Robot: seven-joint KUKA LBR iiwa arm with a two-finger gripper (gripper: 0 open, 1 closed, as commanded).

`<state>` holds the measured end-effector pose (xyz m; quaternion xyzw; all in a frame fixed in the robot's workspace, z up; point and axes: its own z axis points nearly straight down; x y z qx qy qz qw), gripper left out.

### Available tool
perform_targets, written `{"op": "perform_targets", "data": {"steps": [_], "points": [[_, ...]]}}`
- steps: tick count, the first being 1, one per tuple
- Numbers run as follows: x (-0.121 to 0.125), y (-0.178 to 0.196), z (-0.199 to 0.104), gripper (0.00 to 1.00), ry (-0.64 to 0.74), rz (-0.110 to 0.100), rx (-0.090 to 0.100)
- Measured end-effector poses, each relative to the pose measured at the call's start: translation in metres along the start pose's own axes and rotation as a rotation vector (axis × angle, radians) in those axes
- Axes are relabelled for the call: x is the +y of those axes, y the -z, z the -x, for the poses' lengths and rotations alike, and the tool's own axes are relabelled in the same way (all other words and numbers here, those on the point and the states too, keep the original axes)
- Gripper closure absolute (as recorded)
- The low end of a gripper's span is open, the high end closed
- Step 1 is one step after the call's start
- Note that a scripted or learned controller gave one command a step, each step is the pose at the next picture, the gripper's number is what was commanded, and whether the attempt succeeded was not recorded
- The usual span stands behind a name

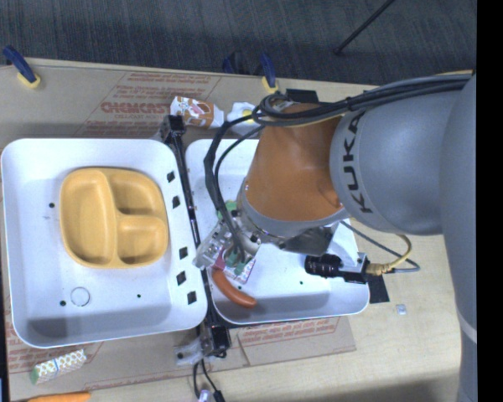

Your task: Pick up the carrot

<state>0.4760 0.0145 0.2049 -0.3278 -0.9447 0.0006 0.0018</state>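
On the arm (pixel 377 157), white lettering reads KUKA.

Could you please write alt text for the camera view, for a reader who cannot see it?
A grey and orange arm lowers its pincer just above a carrot in the right bin; the left bin holds a yellow divided tray.

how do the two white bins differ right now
The left bin holds a yellow divided tray and lies open to view. The right bin holds the carrot at its near-left corner, and the arm covers much of it, the gripper just above the carrot. Both are shallow, white and side by side.
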Motion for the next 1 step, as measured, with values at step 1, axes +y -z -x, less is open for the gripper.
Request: {"op": "perform_targets", "data": {"steps": [1], "points": [[-0.0526,0.0827,0.0423,1.00,-0.106,0.002,-0.004]]}}
